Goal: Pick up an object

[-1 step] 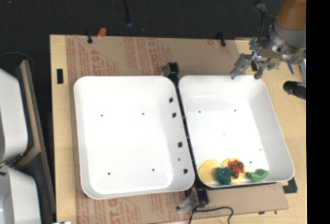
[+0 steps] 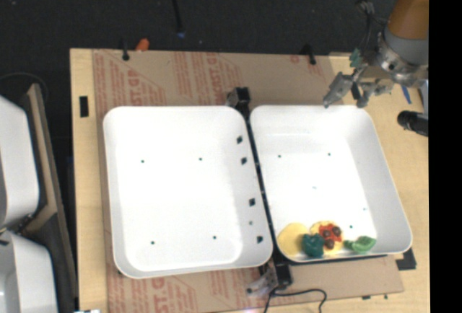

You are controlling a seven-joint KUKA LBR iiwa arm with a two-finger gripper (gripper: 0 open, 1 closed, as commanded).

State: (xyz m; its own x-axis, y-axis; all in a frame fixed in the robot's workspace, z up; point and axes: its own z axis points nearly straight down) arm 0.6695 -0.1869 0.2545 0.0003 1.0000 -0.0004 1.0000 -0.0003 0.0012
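Several small objects lie clustered in the near corner of the right bin: a pale yellow round piece, a teal lump, a red and orange toy and a green piece. My gripper hangs above the far right corner of that bin, well away from the cluster. Its two fingers are spread apart with nothing between them.
The left bin sits beside the right one, with black clips along the seam between them. Both rest on a cardboard-covered bench. White containers stand at the far left edge.
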